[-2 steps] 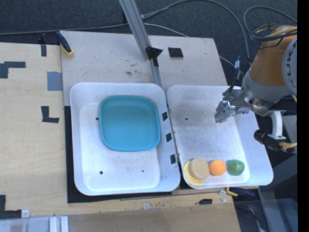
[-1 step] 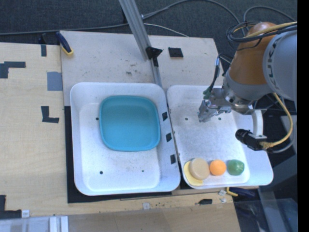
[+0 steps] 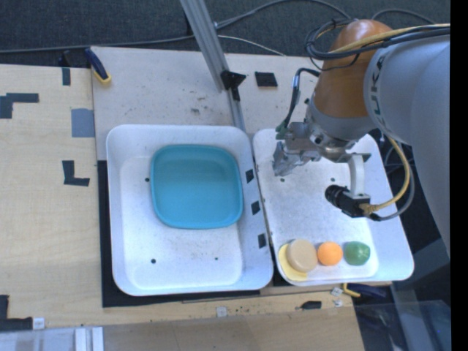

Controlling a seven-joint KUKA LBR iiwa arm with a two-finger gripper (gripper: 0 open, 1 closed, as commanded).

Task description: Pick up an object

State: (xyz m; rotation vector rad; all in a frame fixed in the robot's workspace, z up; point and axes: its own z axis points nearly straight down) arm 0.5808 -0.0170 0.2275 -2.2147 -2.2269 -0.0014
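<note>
Orange ball (image 3: 330,254) sits well below the claw (image 3: 284,161), out of reach; whether its fingers are spread, I cannot tell.

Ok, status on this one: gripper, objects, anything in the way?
Gripper over right bin's upper left, nothing held. Tan puck, orange ball, green ball along near edge. Path unobstructed.

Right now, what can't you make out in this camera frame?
- Gripper: small and blurred, the wrist above masks it; finger state unreadable.
- Right bin: its upper right part is hidden under the arm.
- Beige piece: its underside and the yellow thing beneath are mostly covered.
- Green ball, orange ball: too small to identify further.
- Plate: surface detail washed out.
</note>
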